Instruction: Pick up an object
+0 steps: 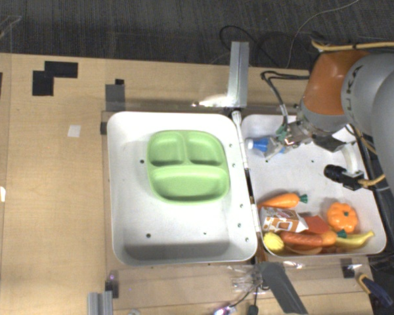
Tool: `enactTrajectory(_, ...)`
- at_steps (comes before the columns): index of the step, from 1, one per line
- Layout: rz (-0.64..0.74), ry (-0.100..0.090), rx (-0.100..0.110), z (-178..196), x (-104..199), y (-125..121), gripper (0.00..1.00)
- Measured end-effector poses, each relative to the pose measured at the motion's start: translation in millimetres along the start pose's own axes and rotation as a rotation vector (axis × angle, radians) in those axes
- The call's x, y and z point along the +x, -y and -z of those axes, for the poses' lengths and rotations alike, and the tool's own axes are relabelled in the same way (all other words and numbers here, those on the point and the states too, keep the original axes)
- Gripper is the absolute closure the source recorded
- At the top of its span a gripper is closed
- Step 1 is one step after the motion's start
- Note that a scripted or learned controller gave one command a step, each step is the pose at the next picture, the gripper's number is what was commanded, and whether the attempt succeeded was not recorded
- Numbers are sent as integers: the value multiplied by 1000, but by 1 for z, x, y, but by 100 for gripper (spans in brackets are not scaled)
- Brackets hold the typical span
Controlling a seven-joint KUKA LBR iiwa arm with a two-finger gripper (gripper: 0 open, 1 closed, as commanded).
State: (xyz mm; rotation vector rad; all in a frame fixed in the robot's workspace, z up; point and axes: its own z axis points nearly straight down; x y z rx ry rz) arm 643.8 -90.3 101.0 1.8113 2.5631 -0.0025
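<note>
Divided plate [187, 165] in left bin [128, 195], toy foods [315, 228] along right bin's [302, 176] near edge, tool [282, 140] above its far side.

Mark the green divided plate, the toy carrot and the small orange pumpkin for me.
green divided plate [187, 165]: camera view, on the ridge between its compartments.
toy carrot [281, 201]: camera view, middle of its orange body.
small orange pumpkin [342, 217]: camera view, centre of its rounded side.

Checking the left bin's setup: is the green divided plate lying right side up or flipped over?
Right side up: the green plate shows its three hollow compartments facing the camera in the left bin.
</note>
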Motion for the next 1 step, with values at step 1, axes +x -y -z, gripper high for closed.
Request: enactTrajectory(1,-324,-3,1,82,29,-38,100)
